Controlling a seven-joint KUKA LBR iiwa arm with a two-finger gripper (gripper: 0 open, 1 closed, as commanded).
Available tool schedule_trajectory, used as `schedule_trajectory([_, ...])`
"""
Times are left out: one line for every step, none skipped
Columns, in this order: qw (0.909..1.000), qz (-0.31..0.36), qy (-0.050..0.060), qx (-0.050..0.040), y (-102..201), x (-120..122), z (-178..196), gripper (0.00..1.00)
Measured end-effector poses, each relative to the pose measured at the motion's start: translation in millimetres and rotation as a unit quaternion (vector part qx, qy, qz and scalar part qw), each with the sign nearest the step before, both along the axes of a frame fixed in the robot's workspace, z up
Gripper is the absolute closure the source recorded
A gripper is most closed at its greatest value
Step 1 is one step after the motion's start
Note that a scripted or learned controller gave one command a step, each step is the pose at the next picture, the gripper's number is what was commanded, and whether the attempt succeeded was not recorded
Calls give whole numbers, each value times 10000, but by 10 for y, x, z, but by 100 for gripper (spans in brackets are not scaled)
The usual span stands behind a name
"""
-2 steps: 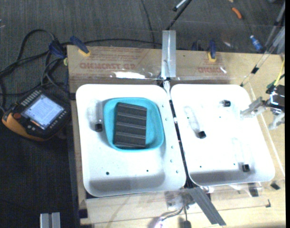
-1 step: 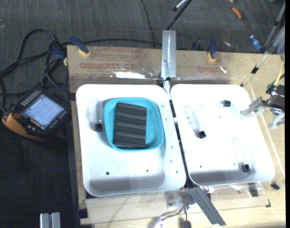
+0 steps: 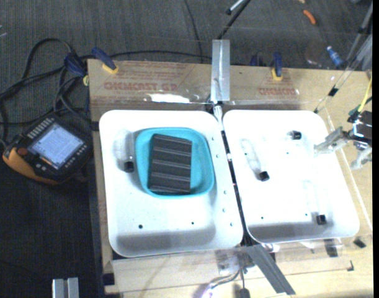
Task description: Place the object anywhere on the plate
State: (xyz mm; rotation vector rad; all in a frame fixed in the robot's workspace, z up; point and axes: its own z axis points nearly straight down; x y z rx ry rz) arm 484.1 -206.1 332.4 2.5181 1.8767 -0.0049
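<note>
Where the counter carries two white bins, the left bin holds a blue plate with a dark ridged block lying on it. Hand at 3 o'clock, beside the right bin; grip state cannot be told.

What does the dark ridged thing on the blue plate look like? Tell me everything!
The dark block is a charcoal-grey rectangle with four raised ridges running across its top. It looks like rubber or plastic, though that is hard to tell. It lies flat in the middle of the blue plate, tilted slightly, in the left bin. Only the plate touches it.
</note>
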Motion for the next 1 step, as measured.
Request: schedule_trajectory([10000,0,0,0,0,0,0,0])
